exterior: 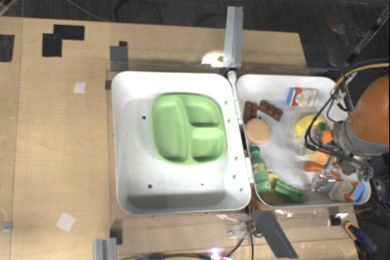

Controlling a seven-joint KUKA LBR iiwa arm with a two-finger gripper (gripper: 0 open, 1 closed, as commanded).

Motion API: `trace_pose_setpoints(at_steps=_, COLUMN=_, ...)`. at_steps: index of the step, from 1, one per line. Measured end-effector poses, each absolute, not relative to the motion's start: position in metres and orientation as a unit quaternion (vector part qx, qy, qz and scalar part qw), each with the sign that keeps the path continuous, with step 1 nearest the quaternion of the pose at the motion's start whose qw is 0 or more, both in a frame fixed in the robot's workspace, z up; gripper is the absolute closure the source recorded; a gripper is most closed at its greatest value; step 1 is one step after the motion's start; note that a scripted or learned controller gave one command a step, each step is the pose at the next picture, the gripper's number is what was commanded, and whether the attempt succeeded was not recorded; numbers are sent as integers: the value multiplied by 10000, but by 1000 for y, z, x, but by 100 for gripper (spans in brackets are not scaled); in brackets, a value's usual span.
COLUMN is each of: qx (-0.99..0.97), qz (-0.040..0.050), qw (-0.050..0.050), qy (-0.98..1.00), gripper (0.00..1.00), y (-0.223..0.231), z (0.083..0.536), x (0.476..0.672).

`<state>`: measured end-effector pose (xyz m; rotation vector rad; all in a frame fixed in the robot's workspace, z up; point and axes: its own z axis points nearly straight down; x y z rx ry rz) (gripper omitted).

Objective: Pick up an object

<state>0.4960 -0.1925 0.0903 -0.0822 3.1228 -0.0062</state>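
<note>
Objects crowd the right bin (pixel 268 83); green tray (pixel 186 128) fills the left bin (pixel 131 149).

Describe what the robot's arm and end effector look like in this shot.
The arm enters from the right as a rounded orange band over a grey body. Black cables and one yellow cable loop beside it. The end effector is a small silvery metal assembly, too cluttered to make out in detail.

One fixed camera looked down at a slant from well above the surface (pixel 55 149), taking in both white bins (pixel 131 131); the arm (pixel 372 115) entered at three o'clock.
</note>
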Motion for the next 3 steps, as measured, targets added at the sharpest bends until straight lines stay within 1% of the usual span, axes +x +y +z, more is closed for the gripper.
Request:
trace_pose_setpoints(at_steps=1, qx=-1477, qz=-35, qw=95, qy=9890, gripper=0, y=-206, z=90, x=498)
trace_pose_setpoints(at_steps=2, qx=-2364, qz=-57, qw=95, qy=9716, gripper=0, y=-198, z=91, x=500)
trace_pose_setpoints(at_steps=3, qx=-4281, qz=-69, qw=94, qy=9037, gripper=0, y=-195, z=91, x=501)
